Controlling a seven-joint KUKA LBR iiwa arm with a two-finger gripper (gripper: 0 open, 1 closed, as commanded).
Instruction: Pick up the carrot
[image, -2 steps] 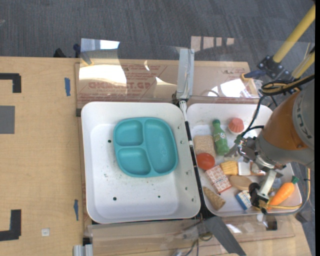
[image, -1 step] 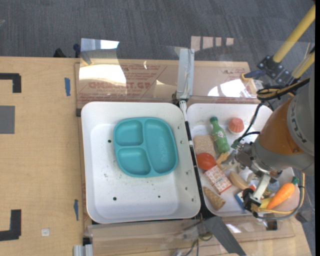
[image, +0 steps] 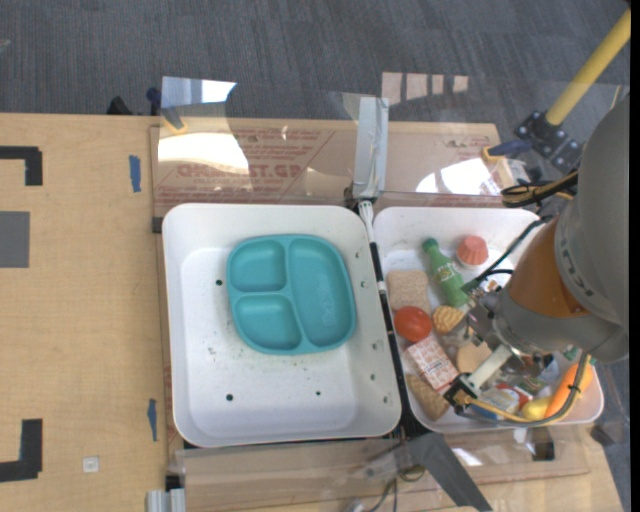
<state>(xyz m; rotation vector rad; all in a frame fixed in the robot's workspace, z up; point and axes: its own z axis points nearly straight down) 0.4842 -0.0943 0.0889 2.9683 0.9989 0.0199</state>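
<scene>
The arm reaches down into the right bin (image: 397, 226), and its grey wrist and orange band cover much of that bin's right half. My gripper (image: 497, 325) is low among the toy foods in the bin's middle, with its tips hidden under the wrist. A narrow orange shape (image: 573, 384) near the bin's front right corner may be the carrot; the arm hides most of it. I see nothing held.
The right bin also holds a green bottle (image: 445, 270), a pink round piece (image: 472, 250), a red tomato (image: 412, 322), a beige slab (image: 407, 288) and a red-and-white packet (image: 432, 362). A teal divided plate (image: 291, 293) lies in the left bin (image: 190, 300).
</scene>
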